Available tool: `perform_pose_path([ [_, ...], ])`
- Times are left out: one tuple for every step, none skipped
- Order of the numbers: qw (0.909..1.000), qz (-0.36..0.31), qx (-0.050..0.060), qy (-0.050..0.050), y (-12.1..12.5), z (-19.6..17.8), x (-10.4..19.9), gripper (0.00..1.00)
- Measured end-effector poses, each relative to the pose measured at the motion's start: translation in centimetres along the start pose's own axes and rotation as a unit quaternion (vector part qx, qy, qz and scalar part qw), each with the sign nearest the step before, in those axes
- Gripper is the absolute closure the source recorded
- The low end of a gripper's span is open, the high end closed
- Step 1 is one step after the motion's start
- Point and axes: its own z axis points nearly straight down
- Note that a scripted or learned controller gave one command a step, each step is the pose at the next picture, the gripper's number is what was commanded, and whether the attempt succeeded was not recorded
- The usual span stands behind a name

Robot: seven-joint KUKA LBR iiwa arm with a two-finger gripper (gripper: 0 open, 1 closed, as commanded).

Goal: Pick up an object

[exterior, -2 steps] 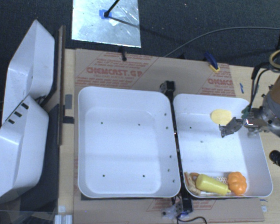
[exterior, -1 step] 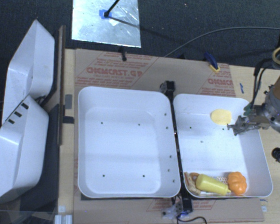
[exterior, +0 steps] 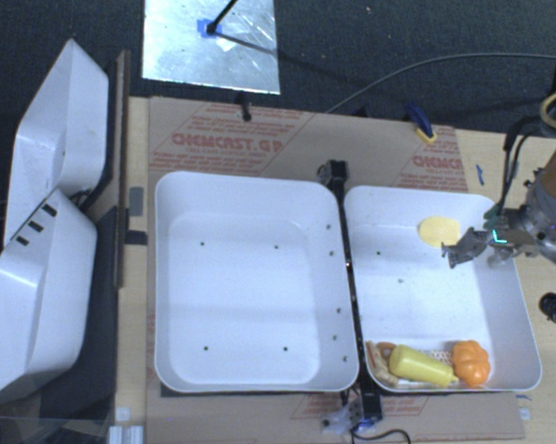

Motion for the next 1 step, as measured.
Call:
perform_pose_path([
  [1.0, 0.001, 0.001, 0.0, 5.39, 0.9, -4.24, 0.0],
])
